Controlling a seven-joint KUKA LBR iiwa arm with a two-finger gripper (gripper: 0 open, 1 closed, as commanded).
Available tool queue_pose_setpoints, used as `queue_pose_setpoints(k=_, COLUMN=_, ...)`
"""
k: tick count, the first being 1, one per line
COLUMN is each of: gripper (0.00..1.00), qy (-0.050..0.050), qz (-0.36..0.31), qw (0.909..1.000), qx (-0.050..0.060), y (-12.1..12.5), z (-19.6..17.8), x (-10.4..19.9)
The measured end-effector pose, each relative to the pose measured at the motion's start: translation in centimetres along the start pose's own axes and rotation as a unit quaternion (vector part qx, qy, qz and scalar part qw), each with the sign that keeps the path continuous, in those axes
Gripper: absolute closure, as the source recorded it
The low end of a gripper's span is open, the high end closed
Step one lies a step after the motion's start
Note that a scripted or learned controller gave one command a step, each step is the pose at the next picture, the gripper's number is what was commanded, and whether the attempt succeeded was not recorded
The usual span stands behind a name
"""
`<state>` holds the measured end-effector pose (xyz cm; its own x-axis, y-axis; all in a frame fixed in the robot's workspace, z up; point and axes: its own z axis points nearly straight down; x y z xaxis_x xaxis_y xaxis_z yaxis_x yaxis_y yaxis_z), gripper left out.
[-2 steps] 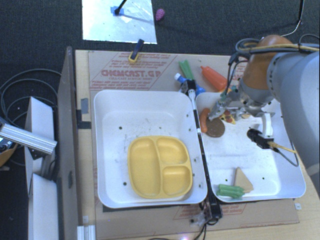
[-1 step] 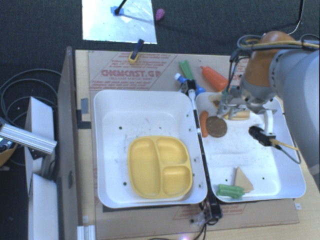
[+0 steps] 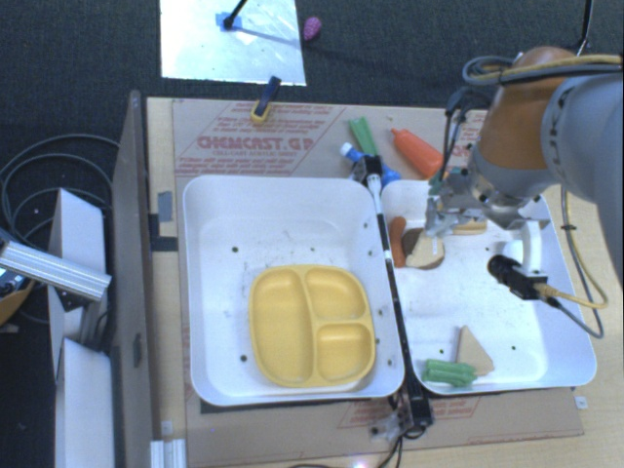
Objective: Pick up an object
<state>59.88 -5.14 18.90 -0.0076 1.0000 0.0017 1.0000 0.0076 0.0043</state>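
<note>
1. A tan, rounded piece shaped like a slice of bread (image 3: 425,251) lies on the floor of the right shallow white plastic bin (image 3: 546,359), directly beneath the hand (image 3: 439,224), near the bin's far left corner.
2. The hand, a grey metal two-finger unit on the grey arm with the orange band (image 3: 522,115), hangs just above that piece; whether it is spread or pressed together I cannot tell, and nothing shows clearly between its tips.
3. Just left of the hand, a small reddish-orange sausage-shaped item (image 3: 398,240) lies along the wall that divides the two bins.
4. Just right of the hand, a flat pale tan slab (image 3: 469,226) lies partly hidden under the wrist.
5. Nearer the camera than the hand, a tan wedge-shaped block (image 3: 474,350) and a green pod-shaped toy (image 3: 449,371) lie close together at the right bin's front edge.
6. Right of the hand and a little nearer the camera, a black connector on a yellow cable (image 3: 515,276) hangs over the right bin.
7. Beyond the hand, outside the bins on the brown cardboard-covered tabletop (image 3: 292,135), lie an orange carrot-shaped toy (image 3: 416,152), a green stick-shaped item (image 3: 363,136) and a blue-and-white item (image 3: 359,154).
8. Well left of the hand, the left shallow white plastic bin (image 3: 224,222) holds a yellow three-compartment plastic plate (image 3: 312,325).
</note>
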Motion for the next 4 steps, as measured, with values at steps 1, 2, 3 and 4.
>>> queue_pose_setpoints(k=1, gripper=1.0, qy=-0.002, qz=0.005, qw=1.0, qx=0.0, y=-2.2, z=-3.1, x=-4.7)
queue_pose_setpoints(k=2, gripper=0.0, qy=-0.001, qz=0.003, qw=1.0, qx=0.001, y=-2.1, z=-2.9, x=-4.4)
queue_pose_setpoints(k=3, gripper=0.0, qy=-0.001, qz=0.002, qw=1.0, qx=0.002, y=1.9, z=3.6, x=-5.1)
queue_pose_setpoints(k=4, gripper=0.0, qy=-0.002, qz=0.004, qw=1.0, qx=-0.003, y=4.8, z=10.3, x=-8.1)
